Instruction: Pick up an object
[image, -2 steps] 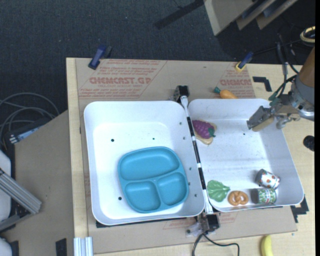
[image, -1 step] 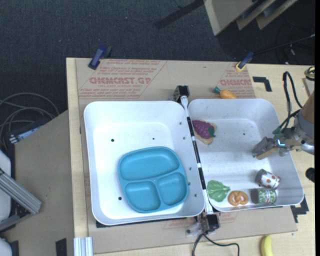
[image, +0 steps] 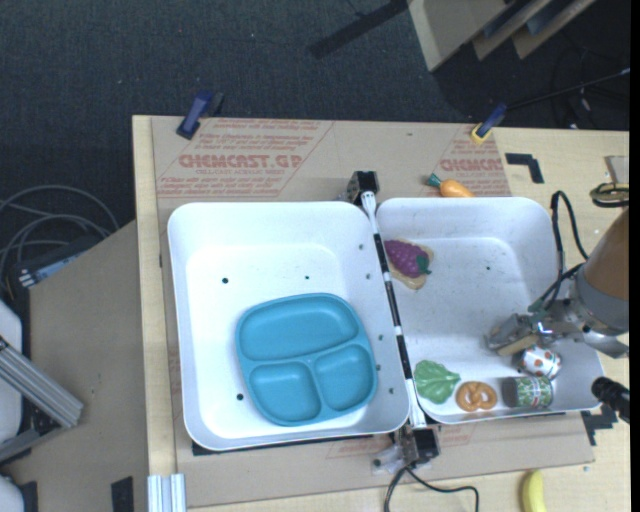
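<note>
the bench (image: 250, 160) is a pale board with red lettering printed across its far side. two shallow white bins sit on it side by side, the left bin (image: 190, 300) and the right bin (image: 470, 225), their rims touching. just behind the right bin lies a small orange thing (image: 452, 187), maybe a toy carrot. a yellow object (image: 533, 491) lies at the near edge.

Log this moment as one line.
gripper: low in right bin | nearest: ball, can | grasp: none visible | tray: left bin
</note>
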